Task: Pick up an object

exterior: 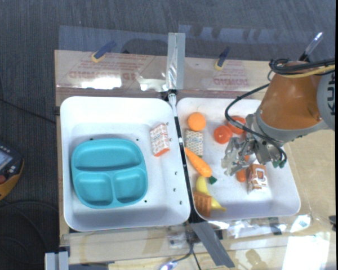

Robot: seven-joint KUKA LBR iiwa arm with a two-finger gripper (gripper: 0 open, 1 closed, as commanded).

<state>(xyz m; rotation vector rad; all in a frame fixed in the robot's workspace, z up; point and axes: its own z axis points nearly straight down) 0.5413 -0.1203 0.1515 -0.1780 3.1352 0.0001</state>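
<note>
My gripper (237,161) hangs low in the right bin (284,204), under the grey wrist and orange band. Just right of it lies a small orange-and-white carton (258,178), and a small red piece (241,175) sits right beneath it. A red tomato (222,134) lies up and to its left. Further left are an orange ball (196,121), a speckled packet (194,143), a carrot (198,163) and a yellow banana (206,194). I see nothing clearly held.
The left bin (67,151) holds a teal divided plate (108,170) and another small carton (160,139) near the centre divider (180,145). Black cables loop beside the wrist. A clear panel with clips stands behind both bins.
</note>
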